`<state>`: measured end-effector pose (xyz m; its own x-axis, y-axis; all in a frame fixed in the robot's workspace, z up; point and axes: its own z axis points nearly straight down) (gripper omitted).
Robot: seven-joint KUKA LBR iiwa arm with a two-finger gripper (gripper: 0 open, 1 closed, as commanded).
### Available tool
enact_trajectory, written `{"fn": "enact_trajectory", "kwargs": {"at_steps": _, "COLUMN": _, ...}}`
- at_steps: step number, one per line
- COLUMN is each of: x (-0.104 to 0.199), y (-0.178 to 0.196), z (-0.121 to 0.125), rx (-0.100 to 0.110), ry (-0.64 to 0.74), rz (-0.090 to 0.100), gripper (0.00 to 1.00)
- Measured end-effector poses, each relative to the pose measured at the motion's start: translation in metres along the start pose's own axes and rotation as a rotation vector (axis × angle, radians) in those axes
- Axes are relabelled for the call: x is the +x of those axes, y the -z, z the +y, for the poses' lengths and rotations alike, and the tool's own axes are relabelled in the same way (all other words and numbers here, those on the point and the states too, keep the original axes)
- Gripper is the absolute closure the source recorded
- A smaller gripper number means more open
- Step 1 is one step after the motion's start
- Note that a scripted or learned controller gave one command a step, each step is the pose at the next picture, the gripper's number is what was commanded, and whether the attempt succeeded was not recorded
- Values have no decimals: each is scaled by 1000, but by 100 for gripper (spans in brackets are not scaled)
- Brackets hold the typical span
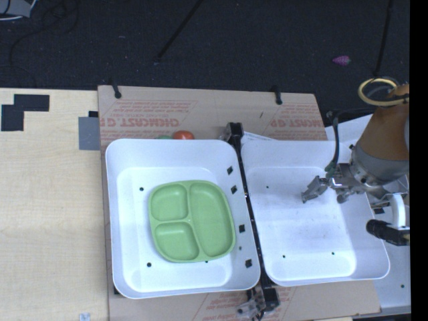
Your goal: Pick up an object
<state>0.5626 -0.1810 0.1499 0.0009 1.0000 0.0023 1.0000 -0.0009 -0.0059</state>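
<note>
Gripper seen over right bin, fingers apart, nothing clamped. Green plate sits in left bin, toward nine o'clock; approach best centred over plate rim.

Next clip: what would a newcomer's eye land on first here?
The green divided plate, lying flat in the left bin, stands out most. Next comes the arm's tool, hovering over the right bin. A small red object peeks out behind the left bin's far rim.
</note>
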Motion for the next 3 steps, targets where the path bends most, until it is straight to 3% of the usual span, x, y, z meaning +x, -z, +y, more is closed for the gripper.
{"fn": "enact_trajectory", "kwargs": {"at_steps": 1, "x": -3, "y": -49, "z": 7, "rx": 1, "ry": 0, "rz": 0, "gripper": 0}}
{"fn": "enact_trajectory", "kwargs": {"at_steps": 2, "x": -2, "y": -63, "z": 7, "rx": -1, "ry": -1, "rz": -1, "gripper": 0}}
{"fn": "enact_trajectory", "kwargs": {"at_steps": 3, "x": -3, "y": -52, "z": 7, "rx": -2, "ry": -3, "rz": -1, "gripper": 100}}
